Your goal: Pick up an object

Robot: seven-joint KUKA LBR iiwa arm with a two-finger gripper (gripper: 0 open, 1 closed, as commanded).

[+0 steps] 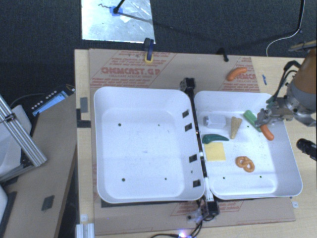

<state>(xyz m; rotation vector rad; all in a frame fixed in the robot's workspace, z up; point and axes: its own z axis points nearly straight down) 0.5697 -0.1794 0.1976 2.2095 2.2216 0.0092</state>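
1. From my remote station I see the grey arm (303, 90) reaching in from the right, its gripper (266, 118) low over the far right corner of the right bin (285, 185).
2. At this size and angle I cannot tell how the gripper is set; it is a small dark cluster.
3. An orange carrot-like piece (268, 132) lies just below the gripper, tilted, and a green piece (249, 117) lies just to its left; whether either touches the gripper I cannot say.
4. Also in the right bin: a tan cone (235, 127) pointing toward me, a pale, translucent piece (215, 120) beside it, a dark green curved piece (214, 139), a yellow square (215, 152) just below that, and a brown pretzel (244, 163) near the middle.
5. The left bin (106, 103) sits alongside, joined at a black-clipped seam.
6. An orange sausage-like piece (237, 74) rests outside the bins on the cardboard sheet (133, 68) at the far side.
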